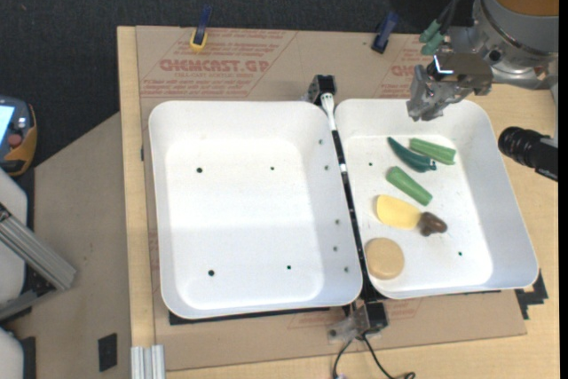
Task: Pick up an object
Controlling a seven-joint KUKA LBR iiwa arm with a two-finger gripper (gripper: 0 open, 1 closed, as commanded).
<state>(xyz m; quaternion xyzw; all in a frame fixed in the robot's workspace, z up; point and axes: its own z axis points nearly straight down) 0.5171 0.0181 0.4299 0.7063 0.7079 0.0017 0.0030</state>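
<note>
**Five objects waiting in the right bin, gripper hanging above the far edge**

Five small objects are being kept together in the right bin (506, 217): a green pod (432, 150), a dark teal piece (410, 158) touching it, a second green pod (409, 185), a yellow lump (396, 211) with a small brown piece (433, 225) just beside it, and a tan disc (385, 257) nearest the front rim. The left bin (177, 191) is being left out of the action.

The gripper (427, 110) is being held over the right bin's far rim, above the objects and apart from all of them. Nothing is being seen between its fingers; whether they are spread or closed cannot be told from this slant.

The upper green pod is judged the nearest target. It is lying just below the gripper in the view, towards the front of the bench, with its long axis running left to right and slightly tilted.
</note>
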